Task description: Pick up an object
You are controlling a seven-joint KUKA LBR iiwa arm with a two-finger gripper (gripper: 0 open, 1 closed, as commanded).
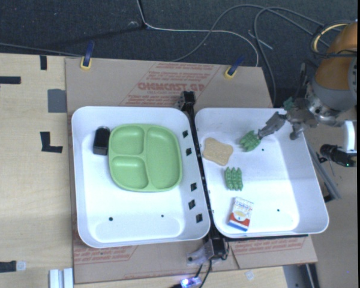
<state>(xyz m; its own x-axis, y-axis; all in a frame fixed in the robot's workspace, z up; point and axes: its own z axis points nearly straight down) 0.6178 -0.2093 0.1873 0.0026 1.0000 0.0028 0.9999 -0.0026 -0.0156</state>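
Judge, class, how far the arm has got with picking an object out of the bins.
Done: the gripper has reached the right bin, beside a green toy. In hand: nothing clearly; whether it grips that toy is unclear. Left: grasp and lift. The tan piece, green block and small box lie untouched; the green plate sits in the left bin.

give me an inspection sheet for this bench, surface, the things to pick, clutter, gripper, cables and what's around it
Surface: cardboard sheet under two white bins, left bin and right bin.
Job's things: in the right bin, a tan slice, a green block, a small carton, a green toy.
Clutter: green divided plate and a black block in the left bin.
Gripper: gripper at the green toy; fingers unclear.
Cables: grey cables behind the bench.
Surroundings: yellow clamps, dark carpet.
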